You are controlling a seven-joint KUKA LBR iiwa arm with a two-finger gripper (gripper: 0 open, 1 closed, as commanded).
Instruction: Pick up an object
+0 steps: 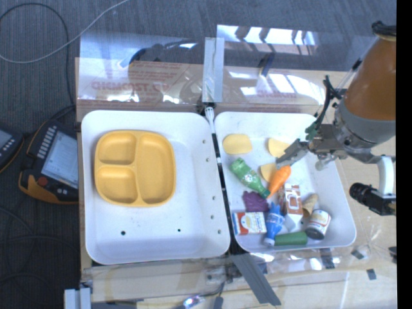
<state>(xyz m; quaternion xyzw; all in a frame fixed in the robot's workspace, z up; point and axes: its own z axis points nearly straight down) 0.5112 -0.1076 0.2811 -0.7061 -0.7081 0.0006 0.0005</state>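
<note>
Approach is the step in hand — the pincer (291, 154) hangs low in the right bin (341, 192), just above the carrot (279, 178); whether it is apart or together I cannot tell. Next: settle squarely over the carrot, then clamp.

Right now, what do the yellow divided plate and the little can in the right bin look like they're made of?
The yellow plate looks like matte moulded plastic: even colour, soft rounded compartments, no glare. The can seems metal, judging by its shiny silvery rim, though it could be a plastic toy.
</note>
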